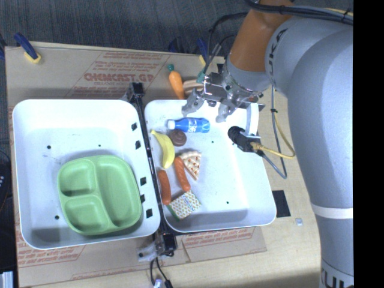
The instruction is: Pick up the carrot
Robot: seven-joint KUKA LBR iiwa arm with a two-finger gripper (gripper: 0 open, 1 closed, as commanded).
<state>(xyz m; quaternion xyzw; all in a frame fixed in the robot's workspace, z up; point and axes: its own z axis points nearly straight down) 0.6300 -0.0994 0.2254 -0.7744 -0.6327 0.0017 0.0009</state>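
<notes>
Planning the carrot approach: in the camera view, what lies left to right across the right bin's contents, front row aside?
Banana → brown round piece → blue bottle → gripper. The carrot sits outside the bin, beyond its far rim.

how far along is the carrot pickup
Nothing looks finished. The carrot lies on the cardboard just beyond the right bin, outside its far rim. In hand: the gripper hovers open over the bin's far edge, beside the carrot, with nothing between its fingers. Left: reach it, close, lift.
</notes>
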